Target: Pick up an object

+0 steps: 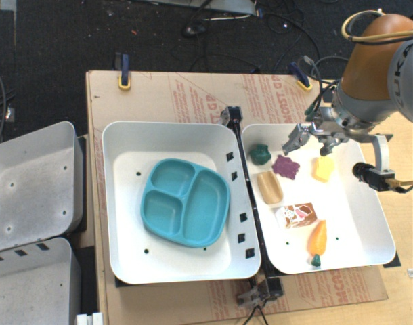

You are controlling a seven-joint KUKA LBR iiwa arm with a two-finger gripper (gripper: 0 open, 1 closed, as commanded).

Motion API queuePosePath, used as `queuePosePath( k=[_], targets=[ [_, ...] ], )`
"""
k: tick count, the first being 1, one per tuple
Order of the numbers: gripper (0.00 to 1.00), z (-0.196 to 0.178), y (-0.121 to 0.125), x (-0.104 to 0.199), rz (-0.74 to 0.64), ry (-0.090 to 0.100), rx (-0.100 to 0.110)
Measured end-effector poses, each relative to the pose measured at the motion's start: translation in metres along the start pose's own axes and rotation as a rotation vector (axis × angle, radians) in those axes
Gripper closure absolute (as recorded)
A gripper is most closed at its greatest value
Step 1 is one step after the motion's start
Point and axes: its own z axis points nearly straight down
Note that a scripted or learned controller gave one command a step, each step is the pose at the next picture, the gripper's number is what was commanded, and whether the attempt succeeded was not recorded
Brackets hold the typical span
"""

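Jaws spread, nothing between them, gripper (pixel 311 141) over right bin (pixel 369 208) far edge, near purple toy (pixel 286 166).

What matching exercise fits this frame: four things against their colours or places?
Things:
1. divided plate
2. toy carrot
3. block by the gripper
4. round toy at the right bin's top left

Descriptions:
A. dark green
B. yellow
C. teal, in the left bin
D. orange, near the right bin's front edge

Pairs: 1-C, 2-D, 3-B, 4-A
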Motion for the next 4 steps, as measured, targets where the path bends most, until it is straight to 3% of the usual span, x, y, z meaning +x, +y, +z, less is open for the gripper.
queuePosePath(
  k=[2,3,4],
  targets=[
    [0.0,0.096,0.018,-0.004,0.001,0.0,0.0],
    [0.0,0.127,0.018,-0.003,0.001,0.0,0.0],
    [1.0,0.116,0.019,-0.003,0.001,0.0,-0.002]
  ],
)
